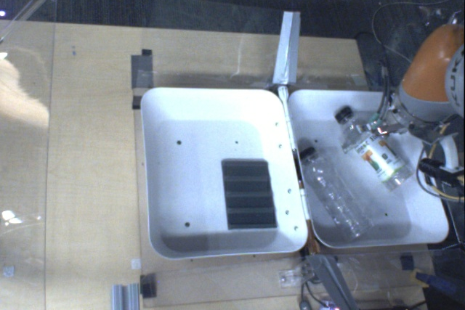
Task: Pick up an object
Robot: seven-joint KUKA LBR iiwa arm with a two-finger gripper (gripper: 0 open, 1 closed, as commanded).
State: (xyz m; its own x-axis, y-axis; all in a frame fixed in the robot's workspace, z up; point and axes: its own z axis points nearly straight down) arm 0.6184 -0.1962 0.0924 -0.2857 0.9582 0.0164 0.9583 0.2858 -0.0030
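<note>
Pale wood is showing across the bench (pixel 87 178), and both white bins are sitting on it side by side, their inner rims touching. Starting at the left, the left bin (pixel 182 120) is holding one thing: a black ribbed rectangular block (pixel 249 194) lying flat toward the bin's near right corner, just beside the right wall.

Moving right, the right bin (pixel 429 221) is holding two clear plastic bottles. The larger clear bottle (pixel 334 192) is lying on its side with its black cap close to the rim shared with the other bin, its body running slantwise toward the near wall. Farther right, a smaller clear bottle with a green and white label (pixel 374 152) is lying tilted too, its black cap pointing toward the far wall.

At the right edge, the grey arm with its orange band (pixel 432 72) is reaching over the right bin's far corner, and the gripper (pixel 385 123) is hanging right above the labelled bottle's upper half, seemingly touching it. Whether the jaws are wide or narrow cannot be told from this slant, nor whether they are closing on the bottle.
</note>
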